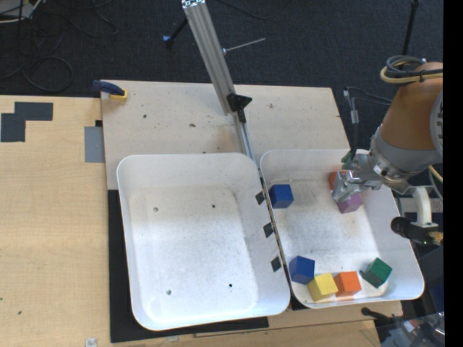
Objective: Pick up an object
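My gripper (349,189) hangs over the upper right part of the right bin (412,284). A purple block (351,203) lies directly under its tip, touching or nearly touching it; whether it is gripped is unclear. A red block (333,180) peeks out at the gripper's left side, partly hidden. A blue cube (281,195) sits near the bin's left wall. Along the front edge lie another blue cube (302,269), a yellow block (323,286), an orange block (349,283) and a green block (377,272).
The left bin (124,172) lies beside the right one, joined by black clips (268,229). A slanted aluminium post (212,53) rises behind the bins. A blue clamp (108,89) sits at the board's far left corner.
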Robot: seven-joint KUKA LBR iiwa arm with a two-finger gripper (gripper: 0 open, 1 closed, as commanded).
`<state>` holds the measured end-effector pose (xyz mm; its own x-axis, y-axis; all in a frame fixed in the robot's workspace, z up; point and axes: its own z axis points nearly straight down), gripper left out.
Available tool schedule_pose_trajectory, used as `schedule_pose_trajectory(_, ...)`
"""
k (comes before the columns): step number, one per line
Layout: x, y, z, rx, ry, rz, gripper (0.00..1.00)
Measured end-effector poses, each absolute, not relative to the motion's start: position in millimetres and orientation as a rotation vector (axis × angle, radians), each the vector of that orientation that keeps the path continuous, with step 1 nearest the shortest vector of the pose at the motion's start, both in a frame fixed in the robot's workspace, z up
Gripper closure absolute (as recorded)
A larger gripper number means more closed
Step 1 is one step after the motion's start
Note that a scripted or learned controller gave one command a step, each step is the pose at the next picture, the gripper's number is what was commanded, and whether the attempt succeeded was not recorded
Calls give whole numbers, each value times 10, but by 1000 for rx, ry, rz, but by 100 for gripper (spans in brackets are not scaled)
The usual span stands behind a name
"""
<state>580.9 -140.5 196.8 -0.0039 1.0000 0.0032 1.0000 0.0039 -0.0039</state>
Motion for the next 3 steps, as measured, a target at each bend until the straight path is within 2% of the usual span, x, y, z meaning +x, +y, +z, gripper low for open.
schedule_pose_trajectory(1,5679,-893,1976,-2214,-2221,2,100)
schedule_pose_trajectory(3,5720,98,1947,-2215,-2223,1,100)
